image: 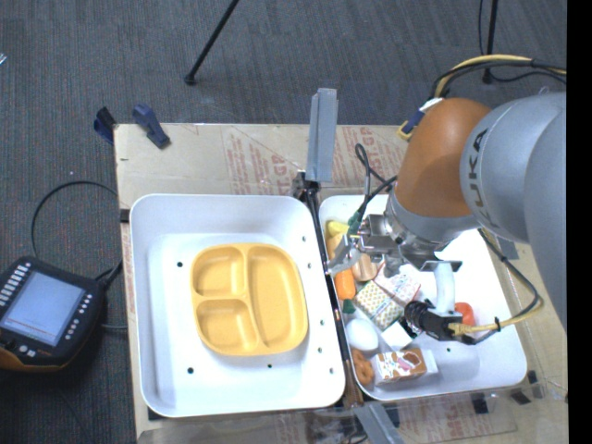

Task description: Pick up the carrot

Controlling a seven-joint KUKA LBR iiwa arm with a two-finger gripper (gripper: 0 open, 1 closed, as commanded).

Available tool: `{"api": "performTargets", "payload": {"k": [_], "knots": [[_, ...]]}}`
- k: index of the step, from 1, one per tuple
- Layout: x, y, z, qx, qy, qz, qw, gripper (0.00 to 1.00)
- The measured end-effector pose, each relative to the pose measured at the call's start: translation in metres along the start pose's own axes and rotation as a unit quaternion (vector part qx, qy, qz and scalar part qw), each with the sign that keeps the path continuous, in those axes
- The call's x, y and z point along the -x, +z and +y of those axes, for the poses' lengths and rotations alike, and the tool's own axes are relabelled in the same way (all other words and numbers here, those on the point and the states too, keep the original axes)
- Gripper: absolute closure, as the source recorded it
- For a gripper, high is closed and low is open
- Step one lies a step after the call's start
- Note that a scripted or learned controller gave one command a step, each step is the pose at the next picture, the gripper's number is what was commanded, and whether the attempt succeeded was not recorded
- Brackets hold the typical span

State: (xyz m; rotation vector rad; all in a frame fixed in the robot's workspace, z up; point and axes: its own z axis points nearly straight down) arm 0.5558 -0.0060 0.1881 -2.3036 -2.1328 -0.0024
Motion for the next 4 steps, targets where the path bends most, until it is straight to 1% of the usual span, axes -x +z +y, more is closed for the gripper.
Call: {"api": "performTargets", "payload": {"k": [1,2,3,4], "knots": [[0.046,0.002,0.043,-0.001,-0.106,-0.001,0.9944,0.0],[0.009,0.002,0.008,-0.002,-0.107,-0.001,0.9942,0.0],[0.091,0.03,-0.041,-0.004,-0.131,-0.002,0.9913,0.0],[0.084,0.002,0.027,-0.001,-0.034,-0.001,0.9994,0.0]]}}
